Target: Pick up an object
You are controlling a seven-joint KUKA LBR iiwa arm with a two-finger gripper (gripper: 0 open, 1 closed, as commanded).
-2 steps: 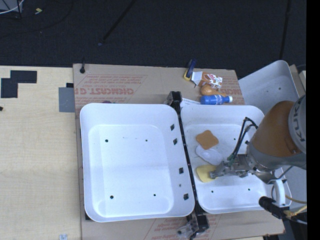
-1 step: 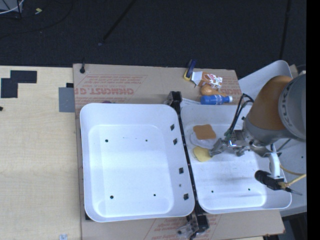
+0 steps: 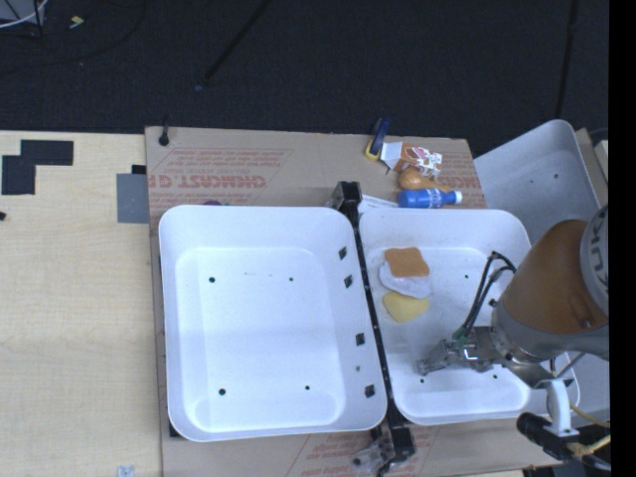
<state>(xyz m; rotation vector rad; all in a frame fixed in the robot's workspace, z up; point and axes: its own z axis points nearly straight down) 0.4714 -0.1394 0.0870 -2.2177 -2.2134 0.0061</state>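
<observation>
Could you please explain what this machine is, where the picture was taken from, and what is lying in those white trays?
This is one picture from a camera fixed above a bench, looking down at a slant. The grey and orange shape at the right is a robot arm; its pincer hangs low in the right tray, with nothing visibly between its fingers. That tray holds a small pile: a brown slice, a white piece and a yellow piece. The left tray sits beside it. Behind the trays, on the cardboard, lie a blue bottle and other small items.
</observation>
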